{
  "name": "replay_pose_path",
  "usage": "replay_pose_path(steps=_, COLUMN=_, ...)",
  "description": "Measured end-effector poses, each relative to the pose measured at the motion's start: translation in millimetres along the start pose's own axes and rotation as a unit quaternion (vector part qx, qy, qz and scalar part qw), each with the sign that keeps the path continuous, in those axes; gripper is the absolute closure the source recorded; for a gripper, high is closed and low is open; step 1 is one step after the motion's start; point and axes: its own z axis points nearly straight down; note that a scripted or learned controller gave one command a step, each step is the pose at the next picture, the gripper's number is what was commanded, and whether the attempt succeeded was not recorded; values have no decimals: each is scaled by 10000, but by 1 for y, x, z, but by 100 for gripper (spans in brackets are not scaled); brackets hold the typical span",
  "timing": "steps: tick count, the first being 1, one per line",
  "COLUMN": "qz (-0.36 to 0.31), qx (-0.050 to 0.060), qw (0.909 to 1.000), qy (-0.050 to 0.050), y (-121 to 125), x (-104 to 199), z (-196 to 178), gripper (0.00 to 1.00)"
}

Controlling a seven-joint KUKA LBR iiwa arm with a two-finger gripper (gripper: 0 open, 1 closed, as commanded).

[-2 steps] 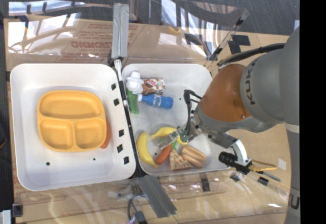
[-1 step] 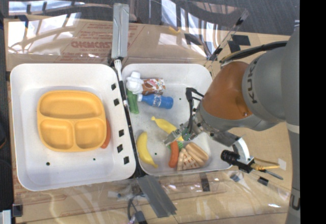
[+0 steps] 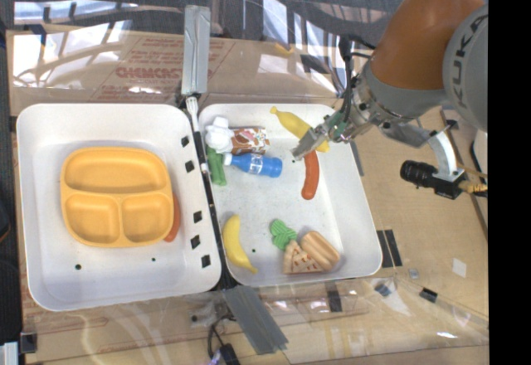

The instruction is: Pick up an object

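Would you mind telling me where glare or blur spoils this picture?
In the camera view, glare streaks the clear sheet behind the bins and the strip along the bench's front edge; the gripper looks slightly soft; the yellow tray and banana are evenly lit and sharp.

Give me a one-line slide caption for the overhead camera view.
Gripper poised above a hot dog and yellow banana in the right bin; orange tray sits left.
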Motion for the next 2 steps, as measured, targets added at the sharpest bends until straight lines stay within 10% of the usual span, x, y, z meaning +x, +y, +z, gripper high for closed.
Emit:
replay_pose_path(steps=1, qz=176, qx=83, qw=9998, qy=56, y=60, x=19, z=56, gripper=100)
replay_pose_path(steps=2, qz=-625, qx=20, qw=9980, qy=16, y=43, x=32, z=-41, gripper=100)
